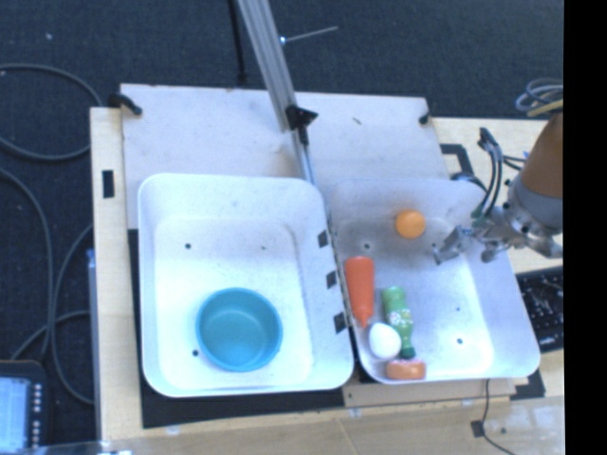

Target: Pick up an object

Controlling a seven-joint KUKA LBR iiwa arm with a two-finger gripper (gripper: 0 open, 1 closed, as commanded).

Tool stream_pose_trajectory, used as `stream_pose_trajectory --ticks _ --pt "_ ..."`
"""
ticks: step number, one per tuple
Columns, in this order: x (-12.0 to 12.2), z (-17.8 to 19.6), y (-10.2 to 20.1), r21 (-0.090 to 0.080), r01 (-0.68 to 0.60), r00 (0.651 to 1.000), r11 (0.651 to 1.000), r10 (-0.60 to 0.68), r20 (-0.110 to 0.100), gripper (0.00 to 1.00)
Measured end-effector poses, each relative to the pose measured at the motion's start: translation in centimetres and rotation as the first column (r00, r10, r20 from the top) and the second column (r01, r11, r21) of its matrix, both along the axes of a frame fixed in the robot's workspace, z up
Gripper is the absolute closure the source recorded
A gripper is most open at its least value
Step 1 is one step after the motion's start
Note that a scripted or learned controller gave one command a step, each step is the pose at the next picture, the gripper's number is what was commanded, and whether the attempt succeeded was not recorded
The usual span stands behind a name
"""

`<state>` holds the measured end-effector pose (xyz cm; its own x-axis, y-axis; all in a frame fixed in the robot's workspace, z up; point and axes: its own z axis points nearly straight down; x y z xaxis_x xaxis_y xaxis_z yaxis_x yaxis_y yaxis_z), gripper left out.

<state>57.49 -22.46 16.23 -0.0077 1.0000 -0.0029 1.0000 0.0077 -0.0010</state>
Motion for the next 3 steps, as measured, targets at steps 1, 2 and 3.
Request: stream_pose_trajectory --ticks 1,2,3 --pt "-0.5 -6.2 0.5 0.001 0.005 1.000 1.000 -0.005 -0.004 0.00" --pt "-0.5 -6.0 0.4 0.002 0.007 1.000 1.000 -0.007 -0.001 0.00" --pt "-0.3 -4.8 0.3 0.001 0.006 1.000 1.000 -0.006 0.005 1.00"
